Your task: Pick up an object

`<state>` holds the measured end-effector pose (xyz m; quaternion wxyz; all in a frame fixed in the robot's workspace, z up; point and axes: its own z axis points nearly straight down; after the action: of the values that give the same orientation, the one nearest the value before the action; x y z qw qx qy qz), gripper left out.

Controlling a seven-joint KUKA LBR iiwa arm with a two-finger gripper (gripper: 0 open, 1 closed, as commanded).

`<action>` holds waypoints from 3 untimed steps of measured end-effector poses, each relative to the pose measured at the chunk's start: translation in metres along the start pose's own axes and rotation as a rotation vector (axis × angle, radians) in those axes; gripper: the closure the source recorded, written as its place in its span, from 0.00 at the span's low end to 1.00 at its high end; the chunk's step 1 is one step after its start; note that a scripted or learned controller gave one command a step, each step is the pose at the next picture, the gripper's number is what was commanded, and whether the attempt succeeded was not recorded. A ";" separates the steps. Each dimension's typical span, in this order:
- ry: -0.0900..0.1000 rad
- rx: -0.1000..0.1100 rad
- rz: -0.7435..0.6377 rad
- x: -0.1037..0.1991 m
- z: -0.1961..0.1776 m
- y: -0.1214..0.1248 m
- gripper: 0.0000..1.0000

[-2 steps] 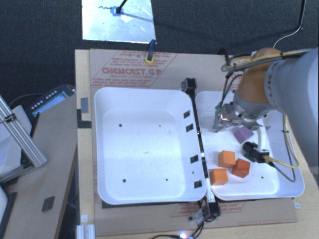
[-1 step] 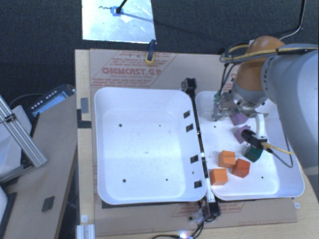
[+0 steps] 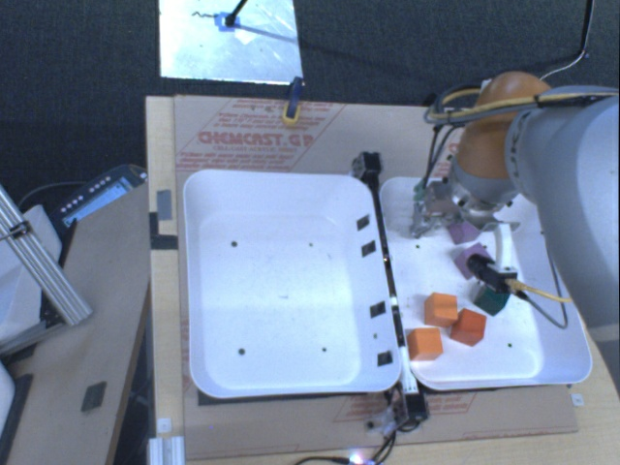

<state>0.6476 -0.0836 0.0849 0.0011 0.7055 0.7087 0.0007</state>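
From the overhead camera I see the arm (image 3: pixel 542 153) reaching in from the right over the right bin (image 3: pixel 557 361). Its jaws hang low at the far left part of that bin, around (image 3: pixel 423 216), and I cannot tell whether they are wide or narrow. A purple block (image 3: pixel 463 231) lies just right of them, partly under the wrist. Nearer to me sit three orange blocks (image 3: pixel 441 309) (image 3: pixel 469 326) (image 3: pixel 423 343), well apart from the jaws, with a dark green block (image 3: pixel 492 301) beside them. The left bin (image 3: pixel 281 187) sits alongside on the desk (image 3: pixel 165 260).
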 end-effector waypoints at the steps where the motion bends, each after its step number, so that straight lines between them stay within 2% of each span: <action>1: 0.000 0.001 0.002 0.000 0.000 -0.005 1.00; 3: 0.001 -0.002 -0.001 -0.001 -0.001 0.022 1.00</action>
<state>0.6699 -0.0850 0.0855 0.0015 0.7051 0.7091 0.0014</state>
